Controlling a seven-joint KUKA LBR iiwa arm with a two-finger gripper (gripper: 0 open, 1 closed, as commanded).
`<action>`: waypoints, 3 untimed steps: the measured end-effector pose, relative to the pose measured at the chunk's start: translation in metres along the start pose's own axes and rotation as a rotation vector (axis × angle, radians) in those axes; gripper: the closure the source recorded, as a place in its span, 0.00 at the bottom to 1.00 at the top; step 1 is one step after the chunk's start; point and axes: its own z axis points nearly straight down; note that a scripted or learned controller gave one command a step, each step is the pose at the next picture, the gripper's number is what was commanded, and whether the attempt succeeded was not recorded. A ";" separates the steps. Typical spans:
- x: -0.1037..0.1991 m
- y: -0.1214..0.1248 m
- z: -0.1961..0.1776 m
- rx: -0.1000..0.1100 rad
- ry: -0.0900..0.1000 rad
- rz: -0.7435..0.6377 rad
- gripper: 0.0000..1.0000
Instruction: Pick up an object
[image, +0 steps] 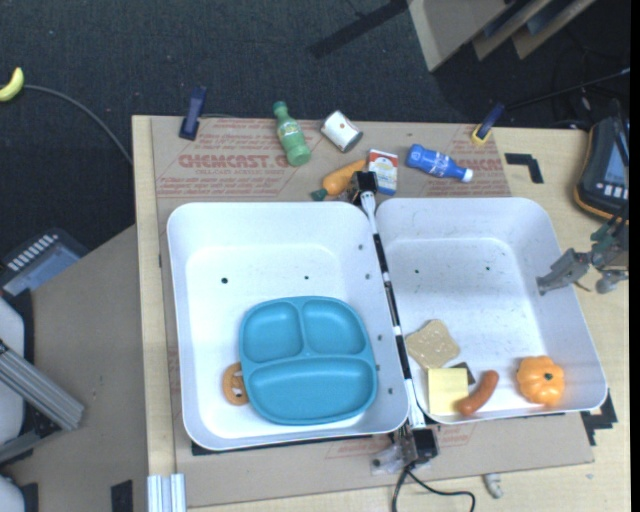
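Nearest, in the right bin (560, 330): small orange pumpkin (541, 380), likely light, rigid, rounded and slippery, best pinched across its middle; gripper (560, 272) near the rim, finger state impossible to tell.

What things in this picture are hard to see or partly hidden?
- The pretzel in the left bin: the blue tray covers most of it.
- The gripper at the right bin's edge: small and blurred, and the frame's right edge cuts off the arm.
- The carton and can behind the bins: labels too small to read.
- The yellow block: the sausage overlaps its corner.
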 end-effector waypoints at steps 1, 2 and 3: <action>0.007 0.100 0.103 0.001 0.001 -0.001 0.00; -0.018 0.045 0.098 0.002 0.000 0.001 0.00; 0.017 0.095 0.175 0.000 0.001 -0.001 0.00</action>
